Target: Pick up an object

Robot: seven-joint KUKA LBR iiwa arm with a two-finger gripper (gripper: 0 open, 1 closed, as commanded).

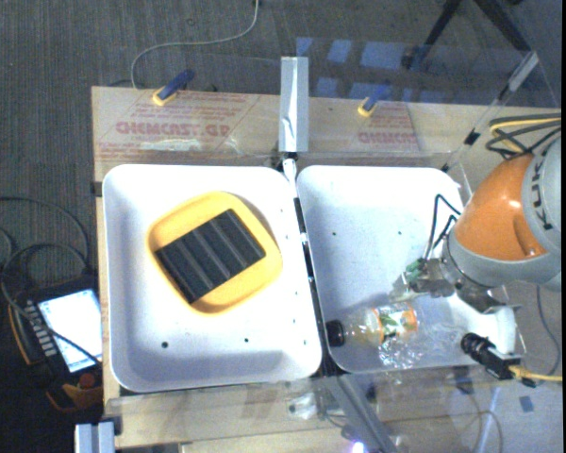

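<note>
One clear bottle (pixel 382 327) lies lengthwise across the right bin (pixel 358 206), cap pointing left.

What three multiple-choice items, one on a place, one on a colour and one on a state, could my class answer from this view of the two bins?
1. Where does the yellow tray lie?
A. left bin
B. right bin
C. on the floor

2. What colour is the tray's ribbed insert?
A. white
B. black
C. green

3. How does the clear plastic bottle rest?
A. upright
B. on its side
C. hanging from a cable

Answers: 1 A, the tray sits inside the left bin. 2 B, the ribbed panel in its middle is black against the yellow rim. 3 B, the bottle lies lengthwise on the floor of the right bin, dark cap toward the left, close beside the gripper.
</note>
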